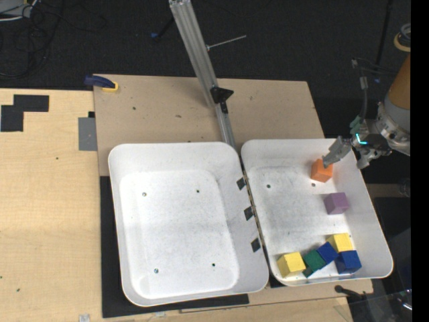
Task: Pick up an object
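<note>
A pale wooden bench (201, 109) on a dark floor carries two shallow white bins, the left bin (175, 223) and the right bin (305, 159). The arm (402, 99) is cut off at the right edge. Its gripper (345, 151) hangs over the right bin's far right side, one finger just above an orange block (322, 171); its opening cannot be made out. Nearby lies a purple block (336, 202); yellow, green and blue blocks (320, 255) cluster in the near corner. No writing is legible.

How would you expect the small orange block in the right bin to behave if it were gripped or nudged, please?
The small orange block looks cube-shaped with flat faces, so it would probably slide rather than roll. It seems rigid and, being small, likely light. The right white bin looks smooth, so a nudge may easily shift it.
</note>
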`<state>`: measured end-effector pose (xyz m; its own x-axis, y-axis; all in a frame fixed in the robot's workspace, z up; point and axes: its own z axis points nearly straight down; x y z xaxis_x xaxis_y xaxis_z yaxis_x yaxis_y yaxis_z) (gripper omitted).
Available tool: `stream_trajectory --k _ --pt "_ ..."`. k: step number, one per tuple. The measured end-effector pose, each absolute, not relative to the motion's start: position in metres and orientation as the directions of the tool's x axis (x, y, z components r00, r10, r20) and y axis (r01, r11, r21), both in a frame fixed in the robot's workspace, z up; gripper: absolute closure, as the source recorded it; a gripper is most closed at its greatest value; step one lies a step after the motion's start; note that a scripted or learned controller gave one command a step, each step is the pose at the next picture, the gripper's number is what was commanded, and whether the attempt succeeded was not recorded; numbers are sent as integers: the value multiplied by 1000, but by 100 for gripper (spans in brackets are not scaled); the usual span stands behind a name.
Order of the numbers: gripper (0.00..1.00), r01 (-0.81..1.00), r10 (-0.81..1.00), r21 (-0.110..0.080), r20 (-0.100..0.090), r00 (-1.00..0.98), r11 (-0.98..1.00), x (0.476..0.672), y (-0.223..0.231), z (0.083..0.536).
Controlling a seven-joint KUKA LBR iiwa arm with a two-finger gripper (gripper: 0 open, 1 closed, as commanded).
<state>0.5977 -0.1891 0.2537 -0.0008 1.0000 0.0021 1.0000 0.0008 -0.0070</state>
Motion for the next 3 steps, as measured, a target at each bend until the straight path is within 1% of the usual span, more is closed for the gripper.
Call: stream_trajectory --k 1,2,3 --pt "0 1000 1000 -3 1 -3 3 599 -189 256" --pt "0 1000 1000 -8 2 -4 4 608 -187 199" --pt "0 1000 1000 -9 3 -2 2 606 -177 143"
